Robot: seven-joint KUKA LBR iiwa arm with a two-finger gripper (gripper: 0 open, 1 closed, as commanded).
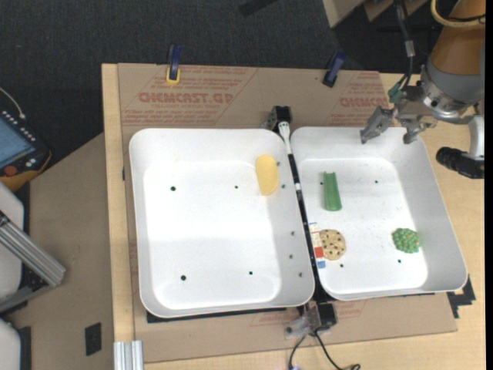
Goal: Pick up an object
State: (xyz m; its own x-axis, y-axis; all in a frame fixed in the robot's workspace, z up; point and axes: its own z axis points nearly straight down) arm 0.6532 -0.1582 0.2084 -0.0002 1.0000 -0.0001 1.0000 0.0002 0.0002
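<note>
Counter [231, 83] with two white bins, open empty pincer [393, 126] over right bin's [370, 284] far edge, green stick [331, 191], cookie [332, 244], yellow piece [266, 174] in left bin [192, 291].

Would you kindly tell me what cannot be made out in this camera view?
- Arm: cut off by the top and right edges above the orange band.
- Gripper: too small to tell if the fingers touch the right bin.
- Cookie: markings too small to read.
- Green lump: too small to identify.

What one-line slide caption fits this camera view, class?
Open gripper above right bin's far edge; green stick, cookie, green lump inside; yellow piece in left bin.
</note>
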